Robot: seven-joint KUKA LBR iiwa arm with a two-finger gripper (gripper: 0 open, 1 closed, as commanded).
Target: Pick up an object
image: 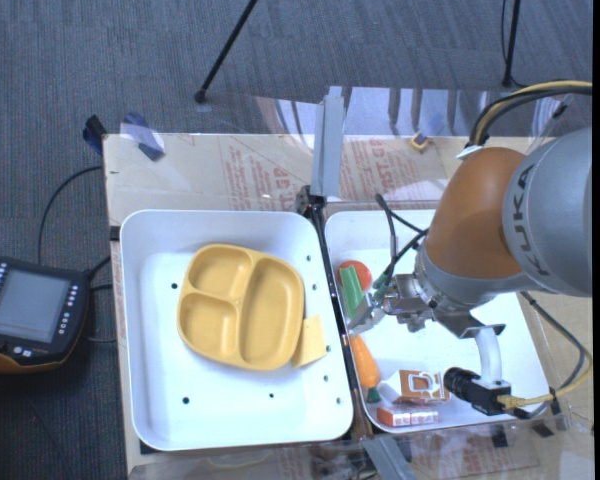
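The gripper point(372, 303) hangs low over the right bin point(510, 343), its tip just beside the green stick point(351, 290) by the bin's left wall — whether the jaws are spread or pressed together, I cannot tell, since the wrist hides them.

The risk, as I judge it, is crowding. The likely targets sit tight against that wall, so a finger could land on the rim or the divider instead of beside the stick, or nudge it against the red piece point(356, 269) at its 12 o'clock and close on nothing.

Counting near to far: one orange-and-white carton point(420, 386) at the right bin's 6 o'clock edge, one orange carrot-like piece point(363, 360), one green stick, one red piece. In the left bin point(145, 368): one yellow divided plate point(242, 306) with three sections, and one pale yellow wedge point(312, 341) touching it at 4 o'clock. Two bins, one arm point(525, 223).
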